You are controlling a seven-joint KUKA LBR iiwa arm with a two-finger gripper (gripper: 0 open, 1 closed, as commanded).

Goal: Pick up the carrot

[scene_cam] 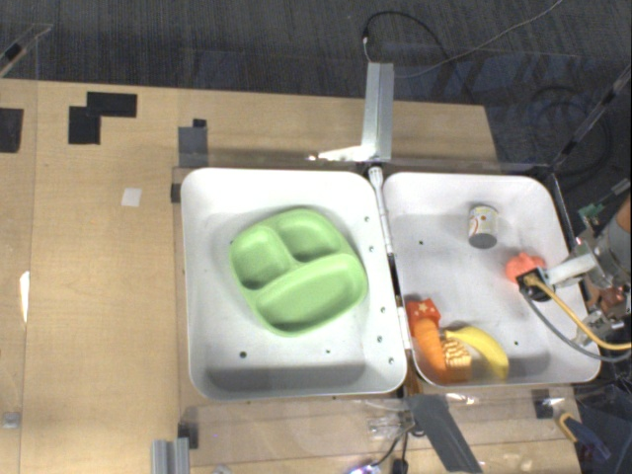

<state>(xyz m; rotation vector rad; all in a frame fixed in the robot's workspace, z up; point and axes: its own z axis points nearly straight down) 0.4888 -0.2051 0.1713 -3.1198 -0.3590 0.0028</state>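
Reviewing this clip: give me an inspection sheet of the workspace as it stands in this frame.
Surface: two shallow white bins, left bin, right bin, on a wooden bench.
Job's things: orange carrot, right bin's front-left corner, beside a yellow banana.
Clutter: green divided plate in left bin; small grey can; small orange-red item; red block.
Gripper: two-finger gripper at right bin's right edge, away from carrot.
Cables: yellow cable; black cable.
Surroundings: dark carpet.

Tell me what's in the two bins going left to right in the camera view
Green divided plate in the left bin → red block → carrot → banana → small can → orange-red piece → gripper at the right bin's edge.
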